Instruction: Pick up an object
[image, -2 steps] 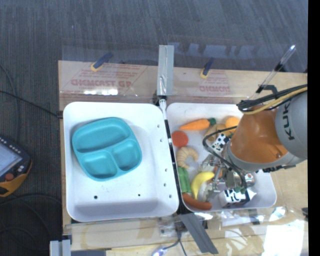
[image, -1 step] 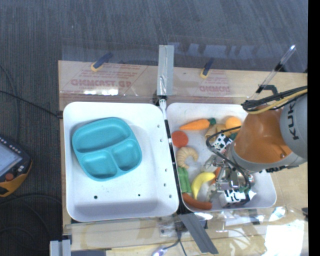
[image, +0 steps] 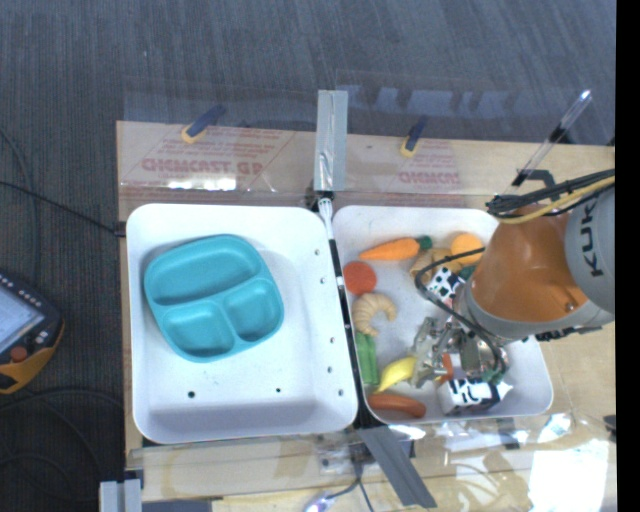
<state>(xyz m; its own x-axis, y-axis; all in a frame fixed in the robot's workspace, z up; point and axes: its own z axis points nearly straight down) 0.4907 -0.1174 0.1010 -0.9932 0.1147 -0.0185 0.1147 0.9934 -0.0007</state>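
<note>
My gripper (image: 437, 362) hangs low in the right bin (image: 530, 395), under the orange wrist band (image: 525, 270). It is just right of a yellow banana (image: 396, 374), close to it or touching it. A red sausage-like piece (image: 397, 404) lies in front of the banana, and a green cucumber (image: 366, 355) lies to its left. A beige croissant (image: 372, 312), a red tomato (image: 360, 277), a carrot (image: 395, 250) and an orange fruit (image: 465, 245) sit farther back. The arm hides part of the bin's right side.
A black-and-white patterned piece (image: 472, 393) lies under the gripper's right side, and another one (image: 443, 285) sits by the wrist. The left bin (image: 200, 390) holds a blue divided tray (image: 212, 295). A raised divider (image: 340, 300) separates the bins.
</note>
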